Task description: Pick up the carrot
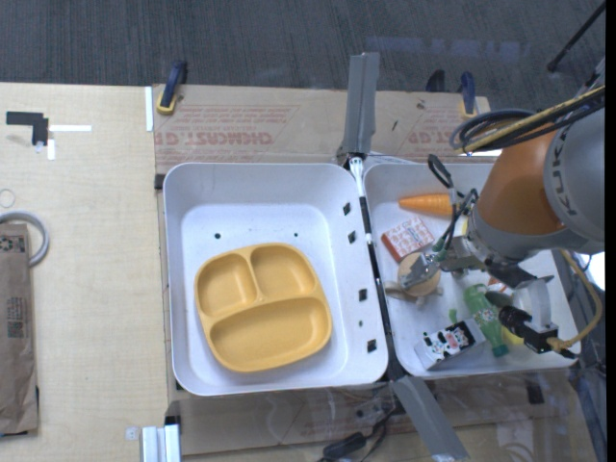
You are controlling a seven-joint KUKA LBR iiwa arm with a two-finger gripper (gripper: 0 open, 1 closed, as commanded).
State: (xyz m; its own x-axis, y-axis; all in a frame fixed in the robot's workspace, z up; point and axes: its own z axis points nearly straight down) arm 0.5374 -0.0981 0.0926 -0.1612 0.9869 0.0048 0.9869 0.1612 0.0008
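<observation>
Lying beside the gripper [421, 275], a smooth tapered carrot [426, 202].

Two shallow white bins sit on the counter [87, 258]: the left bin [183, 258] and the right bin [395, 354]. The left bin holds one thing, a yellow divided plate [263, 306] with three compartments. The right bin holds what looks like five things, though the arm hides part of it: one orange carrot [425, 202] toward 12 o'clock, one red-and-white packet [405, 237], one tan object [418, 279] at the centre, one green bottle [484, 318] and one black-and-white item [449, 341] toward 6 o'clock. One grey arm [563, 176] with one orange band [515, 191] reaches in from 3 o'clock. Two blue clamps [174, 82] show at 12 o'clock, and one brown bag [14, 325] lies at 9 o'clock.
</observation>
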